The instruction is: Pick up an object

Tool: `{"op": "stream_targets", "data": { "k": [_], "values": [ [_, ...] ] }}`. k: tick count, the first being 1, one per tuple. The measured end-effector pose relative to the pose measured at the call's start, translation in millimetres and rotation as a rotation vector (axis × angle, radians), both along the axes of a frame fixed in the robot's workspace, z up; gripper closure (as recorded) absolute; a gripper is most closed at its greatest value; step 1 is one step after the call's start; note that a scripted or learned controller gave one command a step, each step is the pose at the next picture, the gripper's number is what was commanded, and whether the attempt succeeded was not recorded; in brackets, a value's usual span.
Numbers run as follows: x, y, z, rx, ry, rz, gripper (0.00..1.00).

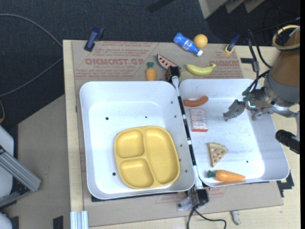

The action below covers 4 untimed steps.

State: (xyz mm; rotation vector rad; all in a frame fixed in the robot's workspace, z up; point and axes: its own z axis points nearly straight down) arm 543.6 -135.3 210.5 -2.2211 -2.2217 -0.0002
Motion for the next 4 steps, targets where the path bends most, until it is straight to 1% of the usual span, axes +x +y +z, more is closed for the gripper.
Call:
{"op": "stream_targets", "data": {
  "k": [1,2,3,4],
  "values": [
    [-40,19,-45,0.001,0.002,0.0,0.0],
    [-61,32,-112,0.001,0.003,-0.001,0.0],
    [-65,42,-126,0.001,0.003,-0.001,0.0],
    [-65,41,-117,0.0,0.001,-0.002,1.0]
  ]
}}
